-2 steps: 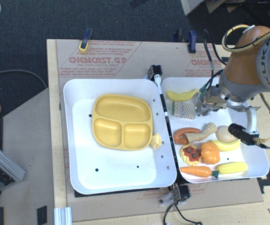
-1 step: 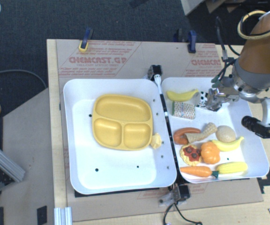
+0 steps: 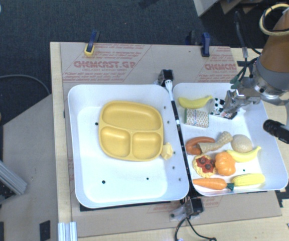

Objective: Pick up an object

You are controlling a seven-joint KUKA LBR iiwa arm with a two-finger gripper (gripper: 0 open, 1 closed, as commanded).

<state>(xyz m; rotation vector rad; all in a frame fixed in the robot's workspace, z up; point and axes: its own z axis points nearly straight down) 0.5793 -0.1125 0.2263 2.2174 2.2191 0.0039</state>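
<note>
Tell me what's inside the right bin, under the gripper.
Under the gripper in the right bin, a small black-and-white spotted object shows at the left. The gripper covers the rest of it and the bin floor beneath.

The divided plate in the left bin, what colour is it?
Yellow divided plastic plate, best seen in the camera view.

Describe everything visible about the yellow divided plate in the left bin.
The yellow divided plate looks like matte moulded plastic, a rounded rectangle with three compartments: one wide section along the far side and two smaller ones nearer the camera. All three look bare. It lies flat, right way up, on the floor of the left bin, toward its far right part. A small pale yellow piece sits against its near right corner.
</note>
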